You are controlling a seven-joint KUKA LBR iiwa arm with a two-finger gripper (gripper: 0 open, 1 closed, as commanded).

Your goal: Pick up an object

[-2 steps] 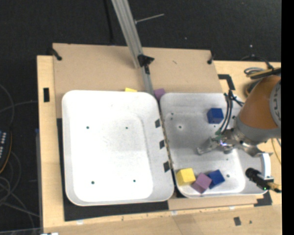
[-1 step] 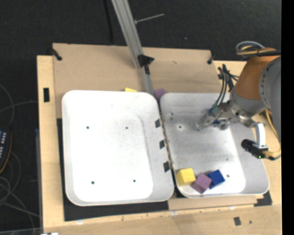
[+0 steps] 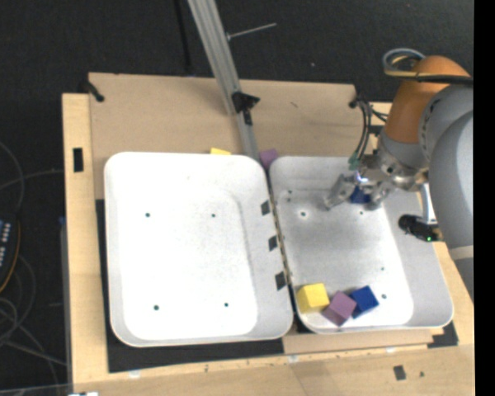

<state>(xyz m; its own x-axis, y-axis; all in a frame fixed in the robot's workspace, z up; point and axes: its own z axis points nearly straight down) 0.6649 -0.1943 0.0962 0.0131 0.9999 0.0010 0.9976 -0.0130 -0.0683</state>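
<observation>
Two shallow white plastic bins side by side: left bin point(image 3: 186, 250), right bin point(image 3: 412, 279). Three small blocks clustered at right bin's near rim: yellow cube point(image 3: 313, 296), purple cube point(image 3: 341, 307), blue cube point(image 3: 364, 299), touching. Grey two-finger gripper point(image 3: 356, 192) low at far end, pinching a small blue block point(image 3: 361, 195). Open middle floor. Tan wooden bench point(image 3: 165, 114), dark carpet around.

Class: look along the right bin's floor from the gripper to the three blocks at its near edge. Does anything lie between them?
Nothing visible: bare floor of the right bin separates the gripper from the yellow block, purple block and blue block.
</observation>
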